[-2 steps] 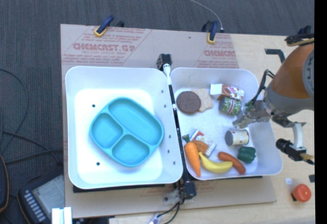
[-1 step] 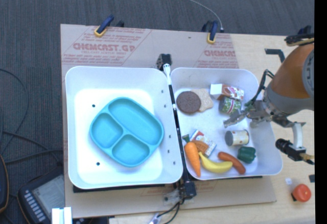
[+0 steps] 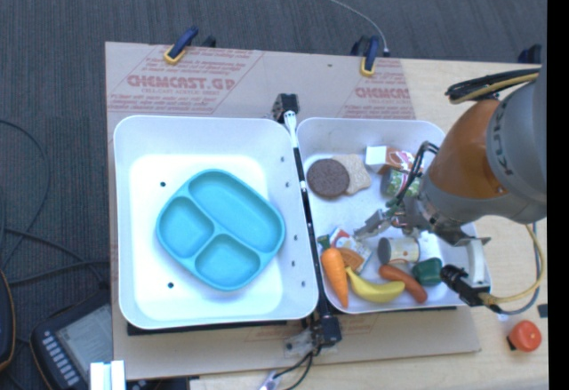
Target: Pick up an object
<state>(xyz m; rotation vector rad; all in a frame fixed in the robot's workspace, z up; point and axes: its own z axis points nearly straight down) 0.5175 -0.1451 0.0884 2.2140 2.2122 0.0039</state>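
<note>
Tool (image 3: 384, 224) low in the right bin (image 3: 313, 138), can't tell its state. Banana (image 3: 373, 288) nearby looks light, plastic, slick; I'd pinch mid-curve.

Right bin (image 3: 311, 132) crowded with toy food (image 3: 369, 277); left bin's margin (image 3: 142, 290) seems open around blue tray (image 3: 220, 230)

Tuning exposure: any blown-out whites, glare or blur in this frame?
Camera view: left bin floor around the blue divided plate is near-clipped white; soft shadow under its rims; right bin evenly lit, carrot and banana sharp; no motion blur.
</note>
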